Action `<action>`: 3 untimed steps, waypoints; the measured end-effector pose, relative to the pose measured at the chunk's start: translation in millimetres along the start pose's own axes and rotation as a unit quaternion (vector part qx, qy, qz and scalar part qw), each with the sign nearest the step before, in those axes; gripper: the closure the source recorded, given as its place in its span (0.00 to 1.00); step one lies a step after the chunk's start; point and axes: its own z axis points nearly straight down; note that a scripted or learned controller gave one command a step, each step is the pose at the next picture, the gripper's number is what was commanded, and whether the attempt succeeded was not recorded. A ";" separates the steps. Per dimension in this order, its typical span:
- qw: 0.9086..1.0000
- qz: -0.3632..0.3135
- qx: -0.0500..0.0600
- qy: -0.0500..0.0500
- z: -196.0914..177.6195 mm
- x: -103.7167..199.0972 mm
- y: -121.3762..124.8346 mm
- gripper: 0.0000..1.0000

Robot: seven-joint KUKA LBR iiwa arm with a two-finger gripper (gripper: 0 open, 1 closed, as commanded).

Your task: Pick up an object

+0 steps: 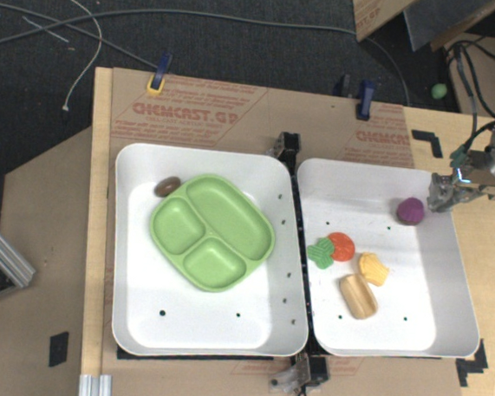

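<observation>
Pincer: my gripper (444, 196) hangs at the far right rim of the right bin (443, 342), metal parts catching light. Whether it is open or closed I cannot tell from this angle; nothing can be made out in its grasp.
Arm: my arm enters from the right, over the bench edge beyond the right bin.
Purple object: a small round purple ball-like piece (411, 210) lies on the right bin's floor at its far right, just beside my pincer and to the left of it. Contact between the two cannot be judged.
Cluster, right bin: a green toy piece (320, 254) touches an orange-red round piece (341, 245) near the bin's left side. To their right sits a yellow piece (373, 269), and just in front of it a tan, bread-like cylinder (358, 297), lying slantwise.
Left bin: the left bin (132, 312) carries a green divided plate (213, 231) with three compartments, lying flat and turned at an angle.
Brown item: a small brown oval object (168, 187) rests on the left bin's floor against the plate's far left rim.
Bench: cardboard sheet (195, 109) under both bins, held by two blue clamps (160, 73) at the far edge.
</observation>
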 end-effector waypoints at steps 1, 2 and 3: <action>1.000 -0.002 -0.007 -0.002 -7.6 0.6 2.7 0.00; 1.000 -0.001 -0.004 -0.001 43.0 -7.8 7.9 0.00; 1.000 -0.002 -0.004 -0.001 84.9 -6.1 8.2 0.00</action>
